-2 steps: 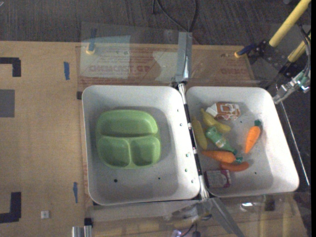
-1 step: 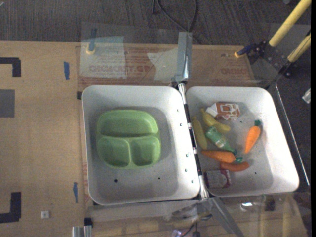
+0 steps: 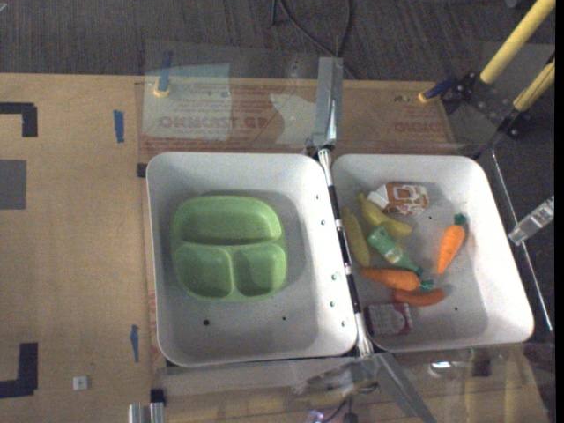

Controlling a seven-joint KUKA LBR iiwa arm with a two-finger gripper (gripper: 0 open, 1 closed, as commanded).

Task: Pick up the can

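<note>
The can (image 3: 388, 318) is small and dark red with a pale band. It lies on its side in the near left corner of the right bin (image 3: 502, 315), close to the wall that divides the two bins. Just behind it lie a red pepper-like toy (image 3: 421, 296) and an orange carrot (image 3: 392, 278), a short gap away from the can.
The right bin also holds a second carrot (image 3: 450, 243), a green bottle-like toy (image 3: 388, 245), two yellow pieces (image 3: 354, 236) (image 3: 384, 218) and a white and orange packet (image 3: 404, 197). A green divided plate (image 3: 231, 247) lies in the left bin (image 3: 167, 324). Yellow-handled clamps (image 3: 515, 38) stand at the far right.
</note>
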